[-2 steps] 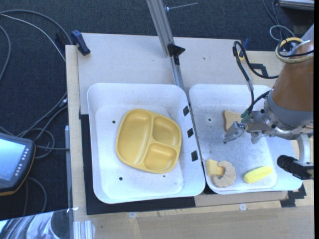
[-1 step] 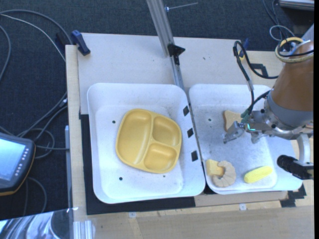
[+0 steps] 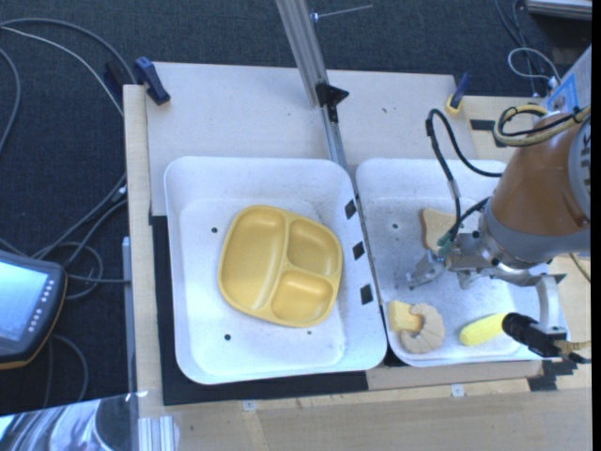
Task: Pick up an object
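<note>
No brand, label or writing can be read anywhere on the pale wooden bench [image 3: 235, 101] or its contents. The shallow white left bin [image 3: 188, 252] carries a yellow plastic plate with three compartments [image 3: 280, 265], lying flat near its middle. In the shallow white right bin [image 3: 394, 195], the metal two-finger gripper [image 3: 424, 269] hangs low over the bin floor at the end of the grey arm with the orange band [image 3: 535, 195], which enters from the right and covers much of that bin's right half. Whether the gripper is parted or closed cannot be made out at this size, and nothing is seen between its tips. Just above the gripper lies a tan flat piece like toast [image 3: 436, 225], partly hidden behind a black cable and the wrist. Near the bin's front left corner sit a small yellow block [image 3: 404, 316] touching a beige ridged shell-like piece [image 3: 426, 329]. To their right lies a yellow corn-cob toy [image 3: 483, 329], its right end touching a black part whose nature is unclear. A tablet-like screen [image 3: 23, 308] is cut off at the left edge.
</note>
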Robot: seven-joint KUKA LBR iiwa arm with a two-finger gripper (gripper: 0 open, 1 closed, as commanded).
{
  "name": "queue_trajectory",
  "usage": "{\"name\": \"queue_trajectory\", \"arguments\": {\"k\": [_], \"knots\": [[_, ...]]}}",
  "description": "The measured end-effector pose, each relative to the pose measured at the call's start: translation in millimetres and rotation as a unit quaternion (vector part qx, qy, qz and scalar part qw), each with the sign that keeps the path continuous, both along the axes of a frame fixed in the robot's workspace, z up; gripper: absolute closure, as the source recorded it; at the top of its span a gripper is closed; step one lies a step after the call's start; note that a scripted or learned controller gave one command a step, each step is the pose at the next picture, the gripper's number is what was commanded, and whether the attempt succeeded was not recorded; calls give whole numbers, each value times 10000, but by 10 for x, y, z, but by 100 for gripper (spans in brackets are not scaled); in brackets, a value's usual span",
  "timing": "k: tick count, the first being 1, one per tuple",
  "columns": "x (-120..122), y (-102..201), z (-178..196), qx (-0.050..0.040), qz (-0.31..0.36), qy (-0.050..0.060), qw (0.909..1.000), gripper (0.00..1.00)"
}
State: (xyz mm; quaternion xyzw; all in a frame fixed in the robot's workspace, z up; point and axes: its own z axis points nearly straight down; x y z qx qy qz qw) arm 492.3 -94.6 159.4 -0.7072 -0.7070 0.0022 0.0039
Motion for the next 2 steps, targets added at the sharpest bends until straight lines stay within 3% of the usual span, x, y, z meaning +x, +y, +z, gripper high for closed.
{"name": "queue_trajectory", "arguments": {"k": [1, 2], "knots": [[-31, 107, -569, 6, 5, 1, 10000, 0], [-33, 118, -676, 5, 2, -22, 10000, 0]]}}
